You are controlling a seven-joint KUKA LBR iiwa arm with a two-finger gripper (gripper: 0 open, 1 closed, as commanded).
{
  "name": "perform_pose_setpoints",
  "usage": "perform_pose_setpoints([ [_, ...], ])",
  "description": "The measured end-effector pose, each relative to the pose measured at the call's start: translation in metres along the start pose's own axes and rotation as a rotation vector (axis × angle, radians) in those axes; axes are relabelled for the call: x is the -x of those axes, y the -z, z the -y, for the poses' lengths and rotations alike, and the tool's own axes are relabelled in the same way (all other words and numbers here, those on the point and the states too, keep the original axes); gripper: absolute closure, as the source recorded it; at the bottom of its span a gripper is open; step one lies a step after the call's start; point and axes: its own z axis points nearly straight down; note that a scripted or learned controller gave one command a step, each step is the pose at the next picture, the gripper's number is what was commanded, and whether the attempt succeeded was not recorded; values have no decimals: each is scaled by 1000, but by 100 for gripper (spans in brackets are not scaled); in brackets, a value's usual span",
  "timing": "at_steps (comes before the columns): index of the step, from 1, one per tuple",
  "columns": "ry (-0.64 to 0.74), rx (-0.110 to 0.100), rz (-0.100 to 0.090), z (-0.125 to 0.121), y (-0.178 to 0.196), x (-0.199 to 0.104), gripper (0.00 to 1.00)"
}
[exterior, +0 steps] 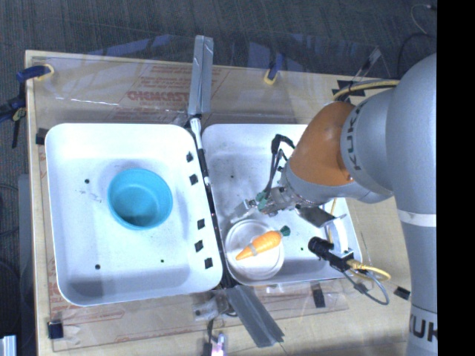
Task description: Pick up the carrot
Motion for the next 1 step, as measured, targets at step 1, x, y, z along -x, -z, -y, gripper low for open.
perform_pose_setpoints([
  [1, -47, 4, 2, 61, -9, 45, 0],
])
